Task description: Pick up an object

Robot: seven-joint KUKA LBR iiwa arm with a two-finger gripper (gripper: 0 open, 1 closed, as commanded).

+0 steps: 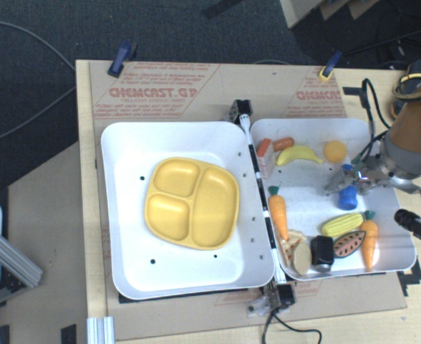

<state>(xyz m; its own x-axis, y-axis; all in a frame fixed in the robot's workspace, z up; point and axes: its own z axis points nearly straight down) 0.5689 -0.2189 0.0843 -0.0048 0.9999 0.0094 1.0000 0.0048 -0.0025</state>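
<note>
Gripper point(348, 180) hovers over a smooth blue plastic piece point(348, 198); jaw state unclear, beside curved banana point(298, 155)

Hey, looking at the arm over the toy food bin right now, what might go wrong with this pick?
1. The hand sits low over a small blue toy; the view doesn't show a grip, so the hand may come up with nothing.
2. The corn and two carrots lie close by in the right bin, so a sideways slip could knock them.
3. The banana and orange sit near the arm's path and might get brushed.
</note>
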